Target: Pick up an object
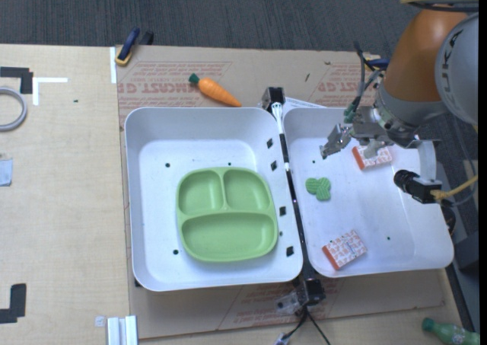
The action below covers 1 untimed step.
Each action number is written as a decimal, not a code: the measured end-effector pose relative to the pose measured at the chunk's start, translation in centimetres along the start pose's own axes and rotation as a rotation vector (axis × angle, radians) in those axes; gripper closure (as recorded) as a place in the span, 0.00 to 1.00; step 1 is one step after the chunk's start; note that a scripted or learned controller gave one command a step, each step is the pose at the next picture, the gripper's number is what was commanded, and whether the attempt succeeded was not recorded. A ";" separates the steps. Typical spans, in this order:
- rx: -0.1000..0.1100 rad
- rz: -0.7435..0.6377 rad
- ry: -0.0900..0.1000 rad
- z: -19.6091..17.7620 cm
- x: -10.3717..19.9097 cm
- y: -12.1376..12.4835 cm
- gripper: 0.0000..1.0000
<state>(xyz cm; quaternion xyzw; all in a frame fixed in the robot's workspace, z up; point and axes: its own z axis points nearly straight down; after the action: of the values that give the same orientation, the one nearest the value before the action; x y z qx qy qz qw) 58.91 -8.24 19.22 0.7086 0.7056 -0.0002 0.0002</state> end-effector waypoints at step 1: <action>-0.001 -0.111 -0.001 0.9 -6.1 2.0 0.00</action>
<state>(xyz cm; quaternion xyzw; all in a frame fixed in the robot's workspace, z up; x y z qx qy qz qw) 60.84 -14.33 18.31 0.6685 0.7438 -0.0004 0.0010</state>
